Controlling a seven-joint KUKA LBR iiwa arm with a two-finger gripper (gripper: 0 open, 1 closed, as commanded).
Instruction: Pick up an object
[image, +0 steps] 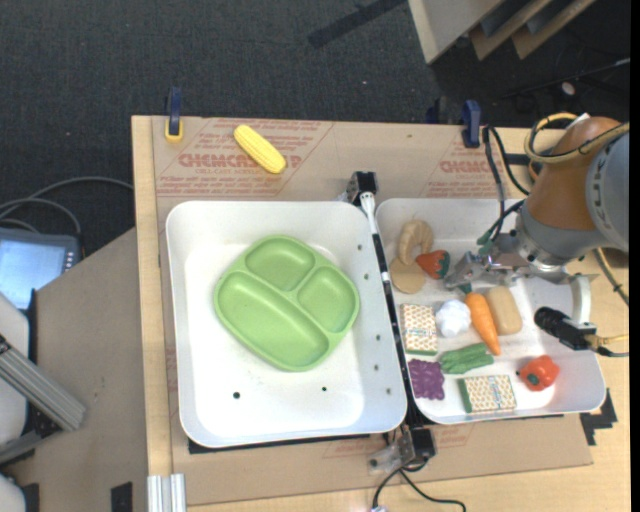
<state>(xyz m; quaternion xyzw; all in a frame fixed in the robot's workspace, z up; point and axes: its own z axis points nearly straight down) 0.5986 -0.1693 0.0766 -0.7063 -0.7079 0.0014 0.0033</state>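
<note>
Dark carpet surrounds the desk (300, 150), where a corn cob (259, 148) lies beyond the left bin (200, 330) holding a green plate (285, 302). Over the right bin (590, 385), the gripper (478, 268) hangs among crowded toy food, near a carrot (482, 318), a strawberry (433, 264) and a tomato (539, 372); whether it is clenched cannot be told.

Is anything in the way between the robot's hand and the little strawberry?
Nothing visible is. The end effector sits low over the right bin, just right of the strawberry. The carrot and white ball lie nearer the camera, off that line.
</note>
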